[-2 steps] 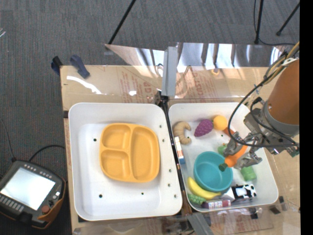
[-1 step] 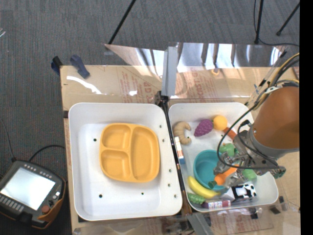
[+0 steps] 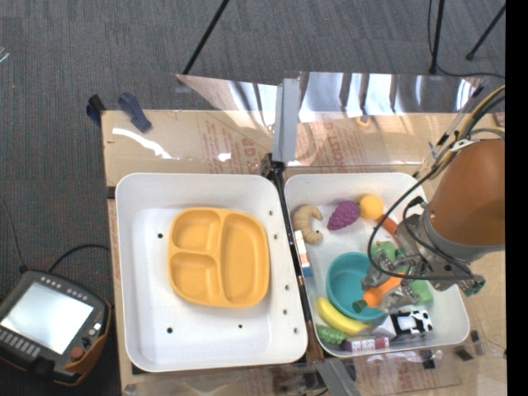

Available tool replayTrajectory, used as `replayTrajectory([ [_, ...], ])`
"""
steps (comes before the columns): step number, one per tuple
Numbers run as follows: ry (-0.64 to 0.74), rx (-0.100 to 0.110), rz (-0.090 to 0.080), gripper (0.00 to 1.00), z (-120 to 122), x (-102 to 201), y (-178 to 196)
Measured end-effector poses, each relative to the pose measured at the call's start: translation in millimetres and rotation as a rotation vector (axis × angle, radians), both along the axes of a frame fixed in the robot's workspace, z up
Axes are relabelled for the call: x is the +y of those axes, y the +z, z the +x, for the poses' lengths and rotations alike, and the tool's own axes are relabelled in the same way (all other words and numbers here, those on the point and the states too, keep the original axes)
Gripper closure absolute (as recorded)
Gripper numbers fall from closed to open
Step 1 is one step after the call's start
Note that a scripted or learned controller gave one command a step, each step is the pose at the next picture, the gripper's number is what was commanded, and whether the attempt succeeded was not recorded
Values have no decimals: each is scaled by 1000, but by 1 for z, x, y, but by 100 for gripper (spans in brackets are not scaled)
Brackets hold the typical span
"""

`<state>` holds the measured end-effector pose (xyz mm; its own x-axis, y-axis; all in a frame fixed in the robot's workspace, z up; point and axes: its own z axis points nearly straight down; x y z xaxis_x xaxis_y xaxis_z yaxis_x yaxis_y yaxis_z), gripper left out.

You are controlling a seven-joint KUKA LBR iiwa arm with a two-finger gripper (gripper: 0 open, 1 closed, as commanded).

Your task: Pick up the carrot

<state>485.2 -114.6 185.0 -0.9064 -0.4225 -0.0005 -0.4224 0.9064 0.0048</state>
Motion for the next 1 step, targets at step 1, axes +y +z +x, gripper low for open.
replayTrajectory([
  [1, -73, -4, -3, 100, 3, -12, -71],
])
